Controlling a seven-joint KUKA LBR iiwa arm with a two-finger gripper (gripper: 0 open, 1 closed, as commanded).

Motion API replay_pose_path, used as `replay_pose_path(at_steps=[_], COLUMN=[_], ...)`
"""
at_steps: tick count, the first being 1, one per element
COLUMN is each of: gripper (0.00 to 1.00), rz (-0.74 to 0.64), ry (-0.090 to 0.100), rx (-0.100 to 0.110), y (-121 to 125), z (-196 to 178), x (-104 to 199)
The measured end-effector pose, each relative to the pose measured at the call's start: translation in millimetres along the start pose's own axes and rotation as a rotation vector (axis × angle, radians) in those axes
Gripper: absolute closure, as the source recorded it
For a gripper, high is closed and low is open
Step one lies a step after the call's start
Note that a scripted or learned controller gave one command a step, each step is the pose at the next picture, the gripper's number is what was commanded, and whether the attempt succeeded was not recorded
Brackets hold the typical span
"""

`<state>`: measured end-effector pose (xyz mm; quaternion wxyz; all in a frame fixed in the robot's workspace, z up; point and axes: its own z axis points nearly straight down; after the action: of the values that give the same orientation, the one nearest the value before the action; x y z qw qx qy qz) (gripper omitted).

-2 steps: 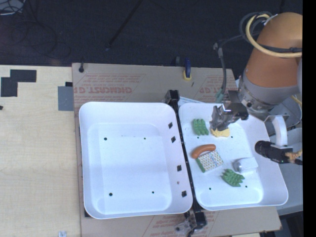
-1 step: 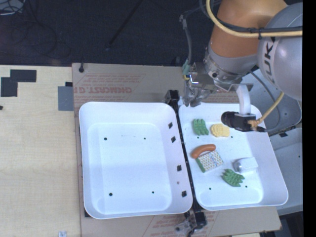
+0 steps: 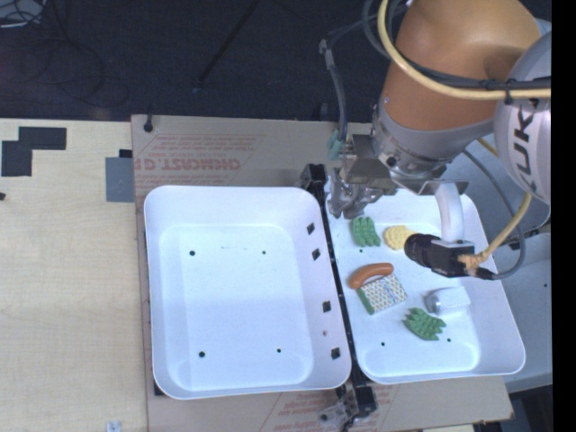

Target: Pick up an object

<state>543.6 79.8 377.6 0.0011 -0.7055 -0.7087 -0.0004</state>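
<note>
Start at the left shallow white plastic bin point(image 3: 234, 286); your object is not there. Move over to the right shallow white plastic bin point(image 3: 450, 354). The gripper point(image 3: 346, 207) hangs at its upper left corner, and I cannot tell whether it is open or closed. Just to the right of it lies the small green ridged toy piece point(image 3: 364, 232), near a small yellow ridged piece point(image 3: 396, 237). The green piece is probably light, stiff plastic and a little slippery. You should take it across its narrow width, at the middle.
</note>
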Motion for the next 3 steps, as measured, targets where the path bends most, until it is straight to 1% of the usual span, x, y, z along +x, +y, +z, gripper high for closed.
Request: replay_pose_path(at_steps=[1, 2, 3], gripper=[1.0, 1.0, 1.0], rz=[0.007, 0.003, -0.001], ry=[-0.003, -0.003, -0.001], rx=[0.008, 0.001, -0.001], y=[-57, -19, -20], z=[27, 27, -6], x=[-36, -10, 42])
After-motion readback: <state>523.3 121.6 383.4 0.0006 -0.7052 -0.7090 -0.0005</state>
